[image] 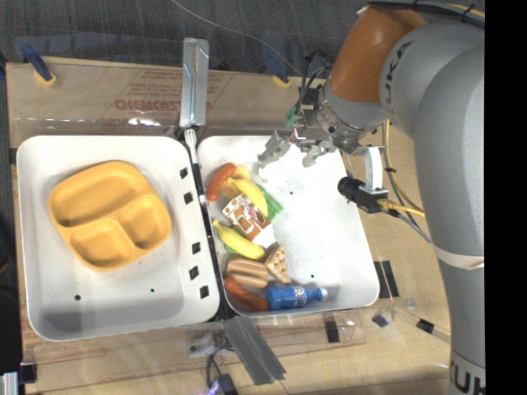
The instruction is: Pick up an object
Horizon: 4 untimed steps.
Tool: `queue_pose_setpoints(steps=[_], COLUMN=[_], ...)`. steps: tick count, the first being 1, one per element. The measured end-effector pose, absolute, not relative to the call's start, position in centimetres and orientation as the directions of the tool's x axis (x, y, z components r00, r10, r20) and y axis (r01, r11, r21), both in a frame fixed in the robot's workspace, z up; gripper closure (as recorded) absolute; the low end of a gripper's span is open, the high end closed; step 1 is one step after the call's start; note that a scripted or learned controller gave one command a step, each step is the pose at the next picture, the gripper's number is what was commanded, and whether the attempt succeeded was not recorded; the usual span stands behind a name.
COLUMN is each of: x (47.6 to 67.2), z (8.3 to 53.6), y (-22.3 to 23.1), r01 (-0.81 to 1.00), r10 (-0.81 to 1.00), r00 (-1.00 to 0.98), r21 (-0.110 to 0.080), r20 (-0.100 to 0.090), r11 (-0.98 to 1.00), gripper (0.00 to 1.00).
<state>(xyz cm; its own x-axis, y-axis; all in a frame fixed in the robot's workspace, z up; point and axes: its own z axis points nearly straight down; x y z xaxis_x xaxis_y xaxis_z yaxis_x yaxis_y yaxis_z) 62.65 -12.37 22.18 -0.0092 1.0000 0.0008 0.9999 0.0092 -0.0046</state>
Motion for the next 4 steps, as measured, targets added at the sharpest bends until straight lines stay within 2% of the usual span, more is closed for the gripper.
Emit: queue_pose_setpoints(steps=[1, 2, 3, 4], x=[66.2, 64.0, 59.3, 59.4], z=[12.5, 11.4, 9.4, 10.4], y=[-13.0, -12.5, -10.5, -10.6], r01=[0.998, 0.993, 0.985, 0.984], r10=[0.999, 0.994, 0.985, 0.984], r00=[-0.053, -0.106, -0.172, -0.177], r21=[0.027, 0.043, 0.002, 0.002], r20=[-0.009, -0.020, 0.000, -0.003], r11=[0.053, 0.107, 0.172, 0.177], gripper=[0.00, 0.00, 0.00, 1.00])
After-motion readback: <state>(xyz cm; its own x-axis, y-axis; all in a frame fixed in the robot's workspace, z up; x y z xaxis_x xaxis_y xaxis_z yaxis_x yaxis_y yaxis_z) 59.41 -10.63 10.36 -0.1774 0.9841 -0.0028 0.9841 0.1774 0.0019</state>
